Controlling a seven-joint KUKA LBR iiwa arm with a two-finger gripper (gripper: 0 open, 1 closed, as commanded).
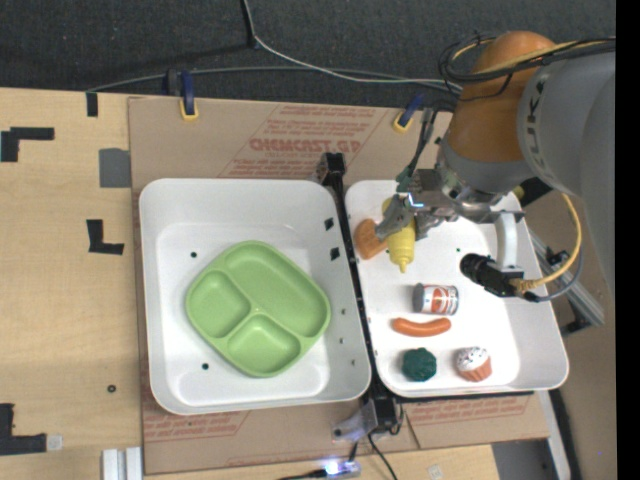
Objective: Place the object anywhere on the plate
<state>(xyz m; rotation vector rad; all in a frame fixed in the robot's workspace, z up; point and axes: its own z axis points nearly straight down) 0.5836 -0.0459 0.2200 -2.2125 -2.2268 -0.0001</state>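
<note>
nearest the camera, along the front of the right bin (545, 373), sit a dark green toy (419, 365) and, beside it, a small cupcake-like piece (472, 363) with an orange base and a white top. just behind those two lies a red-orange sausage (421, 326), and behind that a small can (437, 298) rests on its side, red label with white ends. further back in this bin, near its left wall, a yellow bottle (401, 247) points its nozzle toward the front, with an orange wedge (369, 239) touching it on the side toward the other bin. the gripper (415, 211) hangs right over the top of the yellow bottle; whether its fingers are spread or pressed together cannot be told, nor whether they touch the bottle. the grey arm with its orange band (497, 108) rises behind the right bin, and black cables loop around it. across the dividing wall from the right bin, the left bin (160, 218) holds the light green plate (257, 308), a three-compartment dish lying flat and turned at an angle, well apart from the bottle. both bins rest on a cardboard sheet (260, 138) clamped at its back edge.
</note>
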